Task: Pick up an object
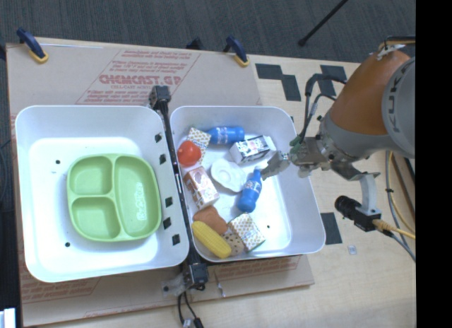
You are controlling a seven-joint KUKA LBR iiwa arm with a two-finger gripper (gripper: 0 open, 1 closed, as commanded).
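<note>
The right bin (302, 215) holds several small items. A blue bottle (248, 192) lies tilted near its middle, next to a white round lid (226, 176). My gripper (269, 167) reaches in over the bin's right wall, and its tip sits just above the upper end of this blue bottle. Whether it touches the bottle is unclear. Around it lie a second blue bottle (226, 134), a white carton (252, 148), a red ball (188, 153), a brown patterned box (200, 186), a yellow corn cob (211, 239) and a checkered box (246, 232).
The left bin (35, 143) holds a green divided plate (113, 196). A black clamp (160, 96) sits where the two bins meet at the back. The arm's grey and orange body (367, 107) hangs over the bench to the right of the bins.
</note>
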